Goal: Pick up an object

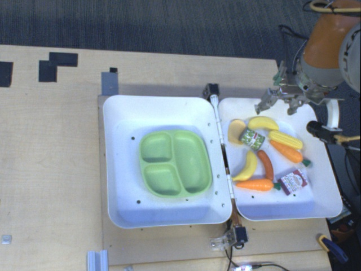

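- Your pincer (280,101) hangs over the far rim of the right bin (324,205), fingers splayed wide, nothing between them
- Every candidate lies nearer the camera than the pincer, down inside that bin; the closest is the yellow banana (263,122), just below and a little left of the fingertips
- That banana's long axis runs roughly left to right across the view, so the splayed fingers, which also stand left and right, look set along it rather than across it; I judge you need a wrist turn before descending
- Right bin contents, far to near: a pale round piece (236,130) at the left wall, the small green-labelled can (252,138) touching the banana's underside, a corn cob (285,140), an orange carrot (289,152) with its green tip toward the right wall
- Further toward the camera: a second banana (248,167) lying steeply, a red-brown sausage (266,164) beside it, another carrot (254,184) lying flat across, a dark-red packet (293,181) at the right
- The pieces crowd and touch; the packet stands most apart, but it is flat
- Left bin (121,151) holds a green divided tray (175,164), three compartments, nothing in them
- Both bins sit side by side on the desk (51,162)
- Risk, as I judge it: closing on the banana may nudge the can
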### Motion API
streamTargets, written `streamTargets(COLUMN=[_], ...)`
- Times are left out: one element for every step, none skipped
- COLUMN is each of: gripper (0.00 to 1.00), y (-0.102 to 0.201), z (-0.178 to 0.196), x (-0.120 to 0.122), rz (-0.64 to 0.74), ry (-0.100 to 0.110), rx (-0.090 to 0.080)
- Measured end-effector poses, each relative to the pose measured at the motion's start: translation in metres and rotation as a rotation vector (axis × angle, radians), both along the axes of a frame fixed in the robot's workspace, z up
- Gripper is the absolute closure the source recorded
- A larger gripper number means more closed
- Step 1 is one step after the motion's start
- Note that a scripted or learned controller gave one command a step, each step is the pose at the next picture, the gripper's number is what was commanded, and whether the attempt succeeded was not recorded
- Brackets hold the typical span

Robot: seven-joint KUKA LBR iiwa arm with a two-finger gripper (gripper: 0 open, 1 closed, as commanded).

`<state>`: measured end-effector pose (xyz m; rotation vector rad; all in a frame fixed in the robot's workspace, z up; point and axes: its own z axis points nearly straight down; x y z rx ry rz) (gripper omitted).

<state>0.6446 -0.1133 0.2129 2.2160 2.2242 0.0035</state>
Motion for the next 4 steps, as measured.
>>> streamTargets(gripper=[0.0, 1.0, 0.0, 0.0], y=[0.003, 0.004, 0.004, 0.023], z=[-0.106, -0.095, -0.095, -0.126], x=[-0.031, -0.03, -0.03, -0.105], rz=[0.0, 0.003, 0.003, -0.002], ry=[-0.001, -0.004, -0.004, -0.005], rx=[0.0, 0.0, 0.0, -0.001])
